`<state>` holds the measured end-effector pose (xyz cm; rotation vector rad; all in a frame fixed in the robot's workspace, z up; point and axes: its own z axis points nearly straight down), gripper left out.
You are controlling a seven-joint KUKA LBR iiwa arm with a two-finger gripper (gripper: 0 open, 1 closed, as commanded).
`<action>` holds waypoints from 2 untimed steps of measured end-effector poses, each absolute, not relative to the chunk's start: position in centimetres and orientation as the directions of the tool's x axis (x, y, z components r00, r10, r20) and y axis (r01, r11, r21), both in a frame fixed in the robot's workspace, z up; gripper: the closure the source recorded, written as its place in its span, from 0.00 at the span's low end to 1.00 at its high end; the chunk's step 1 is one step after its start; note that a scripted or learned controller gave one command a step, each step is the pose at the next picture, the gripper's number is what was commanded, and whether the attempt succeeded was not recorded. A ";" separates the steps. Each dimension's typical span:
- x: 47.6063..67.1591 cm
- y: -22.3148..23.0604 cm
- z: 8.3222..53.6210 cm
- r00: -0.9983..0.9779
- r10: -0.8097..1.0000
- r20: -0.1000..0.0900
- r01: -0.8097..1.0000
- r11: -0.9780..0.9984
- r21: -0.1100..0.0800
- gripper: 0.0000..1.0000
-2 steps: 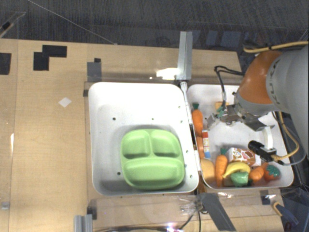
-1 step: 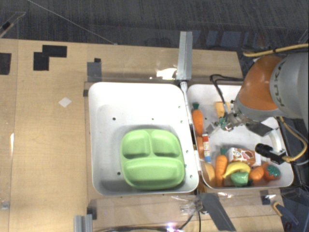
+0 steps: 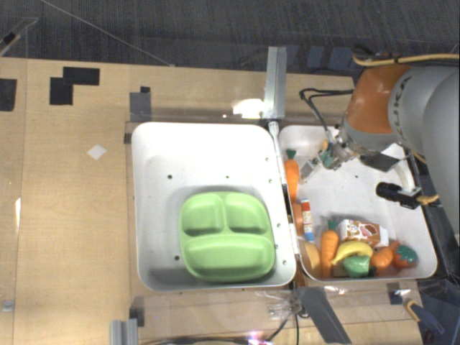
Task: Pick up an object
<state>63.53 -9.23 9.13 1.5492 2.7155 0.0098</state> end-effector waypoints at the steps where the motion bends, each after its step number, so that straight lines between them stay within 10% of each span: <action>1: 57.2 -9.9 11.9 -0.333 0.943 -0.002 0.943 0.333 0.005 0.00; 2: 62.0 -9.5 9.1 -0.430 0.903 -0.008 0.903 0.430 0.012 0.00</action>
